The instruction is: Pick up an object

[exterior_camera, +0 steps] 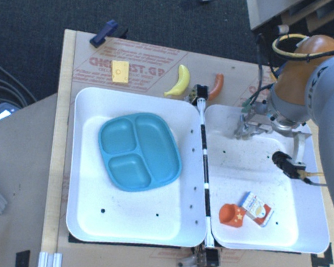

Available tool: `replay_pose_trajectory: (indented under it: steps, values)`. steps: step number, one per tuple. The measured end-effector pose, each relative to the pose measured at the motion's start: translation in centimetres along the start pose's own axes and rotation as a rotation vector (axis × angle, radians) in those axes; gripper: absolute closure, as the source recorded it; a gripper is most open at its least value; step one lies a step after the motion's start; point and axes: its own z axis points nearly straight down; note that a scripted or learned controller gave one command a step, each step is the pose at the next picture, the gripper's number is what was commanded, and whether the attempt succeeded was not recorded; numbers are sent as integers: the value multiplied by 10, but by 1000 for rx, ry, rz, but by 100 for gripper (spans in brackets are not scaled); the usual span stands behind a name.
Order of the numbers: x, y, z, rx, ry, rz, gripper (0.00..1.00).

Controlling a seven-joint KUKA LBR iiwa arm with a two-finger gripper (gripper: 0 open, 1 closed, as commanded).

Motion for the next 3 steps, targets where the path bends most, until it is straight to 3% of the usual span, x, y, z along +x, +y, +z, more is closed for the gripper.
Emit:
replay_pose_trajectory:
  steps: [1, 2, 3]
  values:
    - [0, 0, 0, 1, 0, 0, 0]
    - [0, 1, -10, -2, -2, -1, 100]
    - [0, 1, -10, -2, -2, -1, 0]
